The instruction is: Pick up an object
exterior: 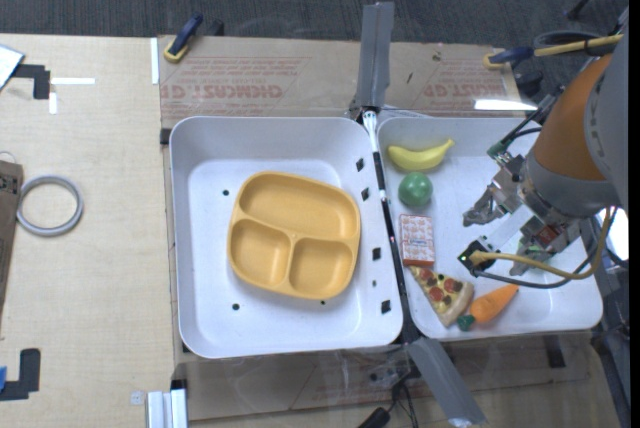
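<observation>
- Five toy foods sit in the right bin (560,321): banana (420,154), green ball (415,188), printed packet (416,238), pizza slice (444,294), carrot (492,304).
- Gripper (492,206) hovers right of the packet, with nothing visible between its fingers; whether they are spread or closed cannot be told.
- Likely risk: a descent here meets bare bin floor, missing every item.
- Yellow divided plate (294,235) lies in the left bin (190,246), well apart from the packet.
</observation>
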